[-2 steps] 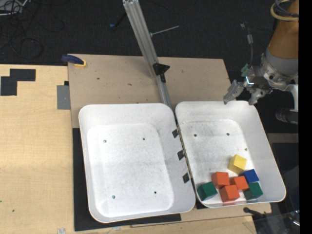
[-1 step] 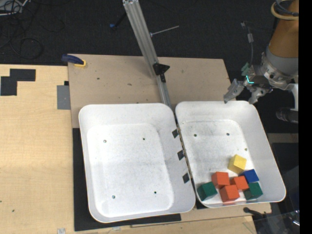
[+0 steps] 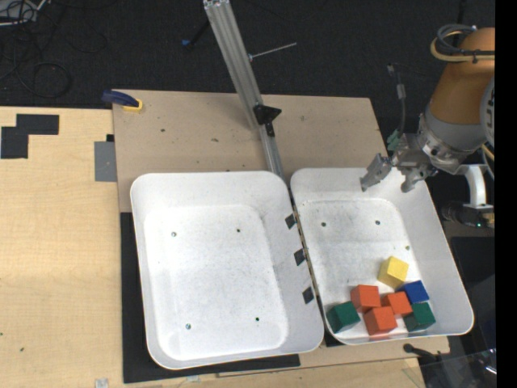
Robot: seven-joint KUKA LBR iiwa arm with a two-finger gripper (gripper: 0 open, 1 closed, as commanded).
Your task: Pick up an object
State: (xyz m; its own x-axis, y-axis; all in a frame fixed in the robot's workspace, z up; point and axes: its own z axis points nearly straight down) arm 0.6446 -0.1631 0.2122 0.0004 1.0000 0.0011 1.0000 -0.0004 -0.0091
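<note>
We are hovering our tool [image 3: 393, 173], fingers spread wide and holding nothing, over the right bin's [image 3: 452, 253] far rim, with the block cluster [image 3: 385, 300] lying toward its near corner.

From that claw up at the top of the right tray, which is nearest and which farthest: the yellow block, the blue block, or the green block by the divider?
From the gripper:
1. Yellow block, uppermost of the pile.
2. Blue block, right of the pile.
3. Green block, lower left, by the divider.
</note>
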